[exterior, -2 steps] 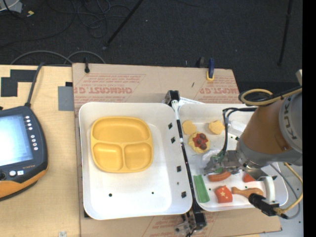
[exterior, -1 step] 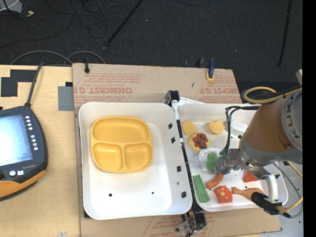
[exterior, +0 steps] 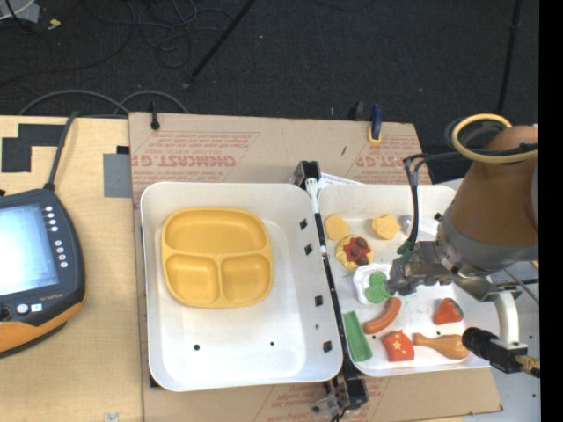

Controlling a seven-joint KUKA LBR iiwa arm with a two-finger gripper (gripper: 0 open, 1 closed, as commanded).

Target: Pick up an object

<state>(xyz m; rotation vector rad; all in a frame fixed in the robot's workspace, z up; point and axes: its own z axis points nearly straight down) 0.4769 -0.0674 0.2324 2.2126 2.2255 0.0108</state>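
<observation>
The right white bin [exterior: 428, 199] holds several toy foods. There are a round yellow piece [exterior: 337, 227], a yellow chunk [exterior: 385, 227], a red-and-yellow pizza-like piece [exterior: 356, 251], a green piece [exterior: 377, 288] on a small white dish [exterior: 363, 281], a brown sausage [exterior: 383, 315], a green bar [exterior: 356, 335], a red block [exterior: 398, 346], a red pepper-like piece [exterior: 449, 310] and an orange drumstick shape [exterior: 442, 345]. My gripper [exterior: 402, 275] hangs low over the bin's middle, just right of the green piece and close above it. Nothing is visibly held.
The left white bin [exterior: 176, 341] holds a yellow divided tray [exterior: 215, 255]. A black divider [exterior: 321, 262] runs between the bins. The arm's orange-brown body [exterior: 493, 205] covers the right bin's far right side. A tablet-like pendant [exterior: 31, 253] lies at the left.
</observation>
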